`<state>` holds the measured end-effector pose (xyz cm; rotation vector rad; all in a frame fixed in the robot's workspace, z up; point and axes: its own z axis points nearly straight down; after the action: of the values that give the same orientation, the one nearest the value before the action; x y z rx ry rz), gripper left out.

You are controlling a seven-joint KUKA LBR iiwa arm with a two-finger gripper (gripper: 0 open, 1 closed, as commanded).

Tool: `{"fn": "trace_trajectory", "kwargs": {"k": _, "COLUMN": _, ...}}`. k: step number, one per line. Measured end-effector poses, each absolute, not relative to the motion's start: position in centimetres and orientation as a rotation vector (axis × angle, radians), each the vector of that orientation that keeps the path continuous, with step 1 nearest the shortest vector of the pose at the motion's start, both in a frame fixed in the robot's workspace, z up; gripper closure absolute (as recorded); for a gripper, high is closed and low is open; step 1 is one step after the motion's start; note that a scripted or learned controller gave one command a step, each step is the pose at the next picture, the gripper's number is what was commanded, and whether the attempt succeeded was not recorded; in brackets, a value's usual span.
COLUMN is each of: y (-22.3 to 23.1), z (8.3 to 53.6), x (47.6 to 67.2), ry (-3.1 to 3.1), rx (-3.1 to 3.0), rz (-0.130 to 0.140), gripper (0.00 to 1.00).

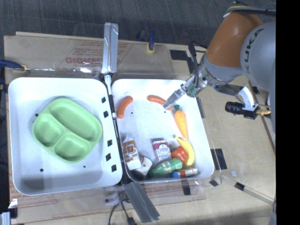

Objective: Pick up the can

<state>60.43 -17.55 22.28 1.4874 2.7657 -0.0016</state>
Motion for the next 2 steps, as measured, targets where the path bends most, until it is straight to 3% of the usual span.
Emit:
{"fn": "trace_trajectory", "kwargs": {"k": 1, "y": -18.1, "z": 22.7, "x": 61.4, "ry": 2.982, "rx": 0.978, "rz": -0.002, "gripper": 0.00}}
{"fn": "trace_trajectory", "kwargs": {"k": 2, "y": -20.9, "z": 30.3, "x": 63.4, "ry": 2.923, "rx": 1.144, "rz": -0.003, "gripper": 0.00}}
